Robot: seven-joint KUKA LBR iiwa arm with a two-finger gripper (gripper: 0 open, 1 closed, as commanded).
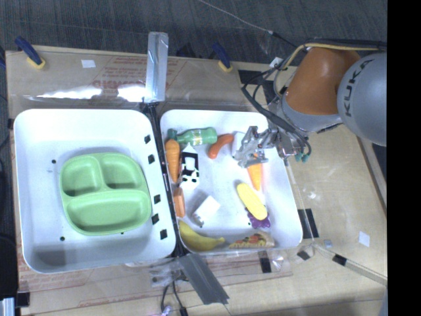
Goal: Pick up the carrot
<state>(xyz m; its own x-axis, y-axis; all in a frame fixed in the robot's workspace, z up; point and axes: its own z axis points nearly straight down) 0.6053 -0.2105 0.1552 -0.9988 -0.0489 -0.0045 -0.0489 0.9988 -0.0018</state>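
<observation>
Hovering over the right bin

Camera view: the gripper is seen low in the right bin, near its right wall, just above an orange carrot whose thick end lies at the fingertips. Whether the jaws are wide or closed cannot be told. A second carrot lies along the left wall. A green tray is set in the left bin.
</observation>
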